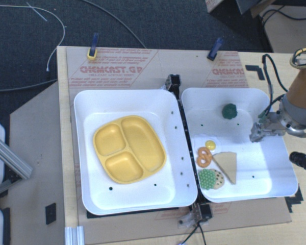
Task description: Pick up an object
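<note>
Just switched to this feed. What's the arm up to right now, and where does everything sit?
The arm reaches in from the right, and its gripper is low over the right edge of the right bin, with nothing seen between its fingers. That bin holds a green ball near the back and, toward the front, a pretzel, a small yellow piece, a tan wedge and a green dotted item. The left bin holds a yellow divided plate. Nothing looks picked yet.

Arm (300, 98): grey metal w/ orange-tan band above wrist, rounded silver collar below it. Black cable loops along the arm's left side, down to the wrist. Gripper (258, 132): small, grey metal, blocky, over right bin's (245, 185) right wall. No markings legible.
</note>
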Controlling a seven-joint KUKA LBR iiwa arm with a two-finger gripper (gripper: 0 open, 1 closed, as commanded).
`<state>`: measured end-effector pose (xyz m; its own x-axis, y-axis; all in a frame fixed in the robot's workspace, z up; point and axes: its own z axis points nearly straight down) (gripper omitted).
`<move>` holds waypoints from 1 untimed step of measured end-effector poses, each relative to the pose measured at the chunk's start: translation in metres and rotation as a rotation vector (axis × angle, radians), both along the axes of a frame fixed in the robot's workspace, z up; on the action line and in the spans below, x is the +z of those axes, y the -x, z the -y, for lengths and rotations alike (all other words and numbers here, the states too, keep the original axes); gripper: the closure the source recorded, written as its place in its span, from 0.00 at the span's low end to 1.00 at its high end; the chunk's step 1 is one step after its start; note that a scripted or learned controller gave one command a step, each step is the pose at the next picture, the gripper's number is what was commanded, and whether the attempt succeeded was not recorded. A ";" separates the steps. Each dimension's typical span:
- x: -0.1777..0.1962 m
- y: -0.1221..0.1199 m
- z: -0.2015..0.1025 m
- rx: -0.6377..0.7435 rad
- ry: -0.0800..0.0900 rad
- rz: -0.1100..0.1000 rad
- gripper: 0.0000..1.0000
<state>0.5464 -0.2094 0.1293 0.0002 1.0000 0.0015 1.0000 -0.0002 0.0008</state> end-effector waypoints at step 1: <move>0.046 -0.005 0.006 0.001 0.003 0.005 1.00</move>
